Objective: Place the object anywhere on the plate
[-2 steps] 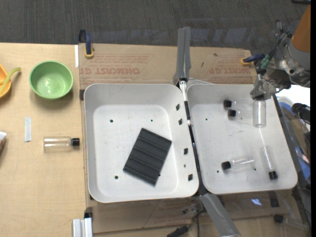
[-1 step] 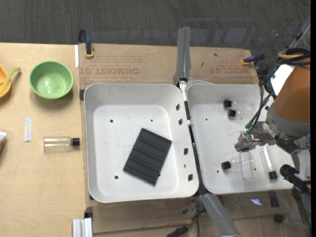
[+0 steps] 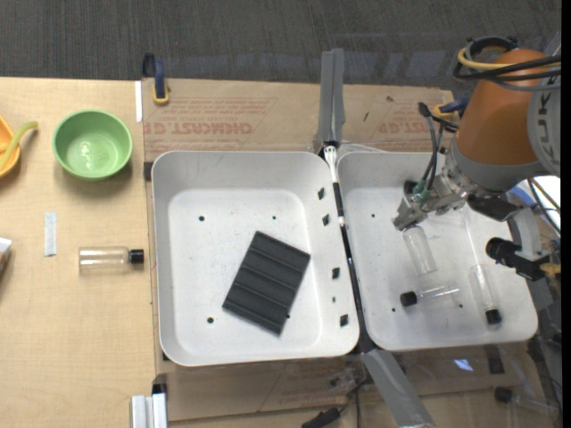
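Observation:
A black ribbed rectangular plate (image 3: 268, 282) lies tilted in the left bin (image 3: 178, 239), near its middle. The right bin (image 3: 384, 328) holds three clear plastic bottles with black caps. One bottle (image 3: 419, 251) sits directly under my gripper (image 3: 413, 216), which hangs over the upper middle of that bin; whether they touch is unclear. A second bottle (image 3: 437, 292) lies on its side towards the front, cap to the left. The third bottle (image 3: 483, 294) lies at the front right, cap towards the front.
On the wooden bench left of the bins stand a green bowl (image 3: 93, 144) and another clear bottle (image 3: 107, 257). An orange item (image 3: 5, 148) shows at the left edge. A raised divider (image 3: 337, 212) separates the two bins.

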`<state>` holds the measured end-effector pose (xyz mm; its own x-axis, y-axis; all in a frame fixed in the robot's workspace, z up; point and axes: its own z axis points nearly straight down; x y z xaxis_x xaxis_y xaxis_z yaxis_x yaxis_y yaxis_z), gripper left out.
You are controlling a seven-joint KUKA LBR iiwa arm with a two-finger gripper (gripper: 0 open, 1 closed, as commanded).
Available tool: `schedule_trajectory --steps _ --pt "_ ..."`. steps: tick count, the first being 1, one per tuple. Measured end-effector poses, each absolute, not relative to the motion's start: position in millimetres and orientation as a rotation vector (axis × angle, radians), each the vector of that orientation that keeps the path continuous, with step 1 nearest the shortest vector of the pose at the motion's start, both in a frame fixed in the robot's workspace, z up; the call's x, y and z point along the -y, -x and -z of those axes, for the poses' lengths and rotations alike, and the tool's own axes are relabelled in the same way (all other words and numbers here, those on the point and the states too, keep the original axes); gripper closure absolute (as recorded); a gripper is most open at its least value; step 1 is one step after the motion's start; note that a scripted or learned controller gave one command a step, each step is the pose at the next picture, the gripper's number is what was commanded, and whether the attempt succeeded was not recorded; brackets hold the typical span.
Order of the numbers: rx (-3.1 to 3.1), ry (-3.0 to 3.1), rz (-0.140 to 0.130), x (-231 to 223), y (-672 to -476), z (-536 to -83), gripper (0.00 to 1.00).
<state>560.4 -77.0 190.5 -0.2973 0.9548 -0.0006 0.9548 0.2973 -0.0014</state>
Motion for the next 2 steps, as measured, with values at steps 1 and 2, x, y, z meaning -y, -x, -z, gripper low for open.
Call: schedule_trajectory --steps 1,2 --pt "2.681 1.638 -0.002 -24.7 -605.2 -190.6 1.00" --pt "2.850 1.319 -0.002 -82.5 -534.6 -235.2 1.00"
